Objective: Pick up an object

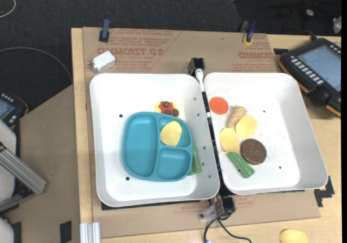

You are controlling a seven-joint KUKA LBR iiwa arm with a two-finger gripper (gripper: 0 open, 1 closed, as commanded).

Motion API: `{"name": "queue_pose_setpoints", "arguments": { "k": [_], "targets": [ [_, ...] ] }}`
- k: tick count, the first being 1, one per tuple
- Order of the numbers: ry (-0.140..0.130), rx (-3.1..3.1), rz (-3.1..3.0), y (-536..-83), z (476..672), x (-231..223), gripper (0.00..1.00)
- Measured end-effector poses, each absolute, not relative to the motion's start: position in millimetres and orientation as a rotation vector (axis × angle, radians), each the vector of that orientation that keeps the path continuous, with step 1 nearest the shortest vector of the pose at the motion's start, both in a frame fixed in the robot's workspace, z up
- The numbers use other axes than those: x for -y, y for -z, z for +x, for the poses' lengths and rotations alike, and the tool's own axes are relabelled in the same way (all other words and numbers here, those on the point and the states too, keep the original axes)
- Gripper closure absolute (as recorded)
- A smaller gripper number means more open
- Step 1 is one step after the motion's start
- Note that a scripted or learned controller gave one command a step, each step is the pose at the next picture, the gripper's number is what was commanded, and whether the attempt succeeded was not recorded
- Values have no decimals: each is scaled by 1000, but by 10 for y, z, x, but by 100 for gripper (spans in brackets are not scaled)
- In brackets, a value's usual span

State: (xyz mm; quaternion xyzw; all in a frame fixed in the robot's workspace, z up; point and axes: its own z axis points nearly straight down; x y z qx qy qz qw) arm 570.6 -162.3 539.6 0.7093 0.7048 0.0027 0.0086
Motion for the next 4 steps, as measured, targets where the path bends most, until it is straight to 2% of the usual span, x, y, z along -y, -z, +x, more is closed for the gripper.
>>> {"name": "queue_pose_setpoints", "arguments": {
  "k": [1,2,3,4],
  "targets": [
    [15,-2238,2229,-3799,5222,966,0],
    [-21,-2212,2207,-5449,4968,791,0],
    [19,-2241,2223,-3748,4851,-43,0],
    [-20,-2198,2217,-5450,4789,785,0]
  ]
}}
